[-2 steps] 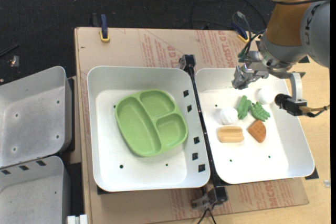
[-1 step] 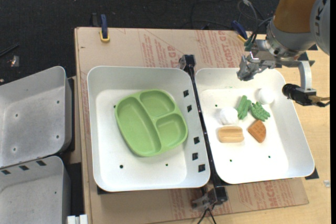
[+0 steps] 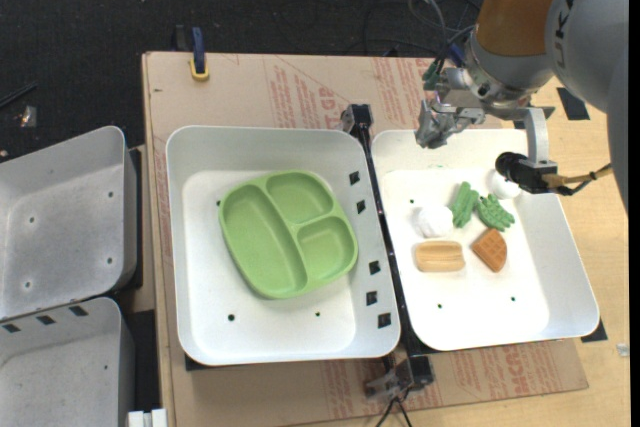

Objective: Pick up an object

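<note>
The right bin (image 3: 560, 305) holds a few small items: two green leafy toy pieces (image 3: 478, 208), a white lump (image 3: 434, 218), a tan bread-like piece (image 3: 438, 256) and an orange wedge (image 3: 490, 249). My gripper (image 3: 434, 133) hangs above the bin's far left corner, up and to the left of these items and apart from all of them. Nothing shows between its fingers.
The left bin (image 3: 200, 315) contains a green divided plate (image 3: 288, 232). A row of black clips (image 3: 372, 235) runs along the seam between the bins. White trays (image 3: 60, 215) lie off the bench to the left. A blue-and-yellow clamp (image 3: 199, 55) sits on the bench's far edge.
</note>
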